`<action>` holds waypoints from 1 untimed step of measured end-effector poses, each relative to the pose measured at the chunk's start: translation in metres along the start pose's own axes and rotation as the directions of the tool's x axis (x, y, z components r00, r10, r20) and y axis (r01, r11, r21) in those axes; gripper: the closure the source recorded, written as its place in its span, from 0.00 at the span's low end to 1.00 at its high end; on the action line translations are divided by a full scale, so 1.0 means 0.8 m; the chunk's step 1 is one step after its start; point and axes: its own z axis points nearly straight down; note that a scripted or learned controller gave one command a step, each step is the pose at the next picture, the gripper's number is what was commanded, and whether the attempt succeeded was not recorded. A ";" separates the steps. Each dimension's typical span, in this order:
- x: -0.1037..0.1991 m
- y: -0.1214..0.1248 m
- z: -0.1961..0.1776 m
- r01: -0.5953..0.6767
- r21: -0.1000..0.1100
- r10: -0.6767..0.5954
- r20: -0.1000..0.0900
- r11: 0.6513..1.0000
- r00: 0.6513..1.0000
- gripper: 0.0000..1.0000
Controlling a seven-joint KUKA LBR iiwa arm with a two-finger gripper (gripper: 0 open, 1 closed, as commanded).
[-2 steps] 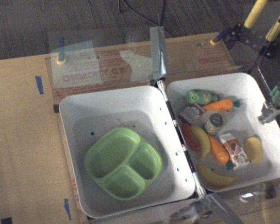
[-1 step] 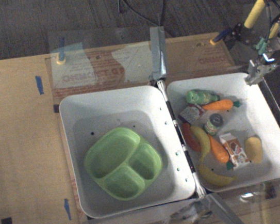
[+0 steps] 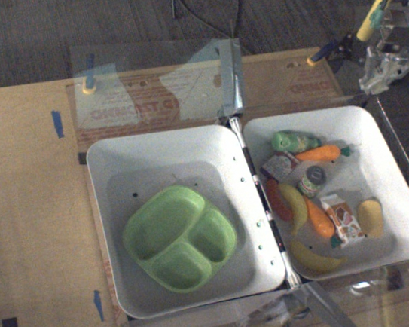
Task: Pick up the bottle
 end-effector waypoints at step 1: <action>0.006 0.023 0.106 -0.192 0.008 0.192 0.000 0.981 0.981 1.00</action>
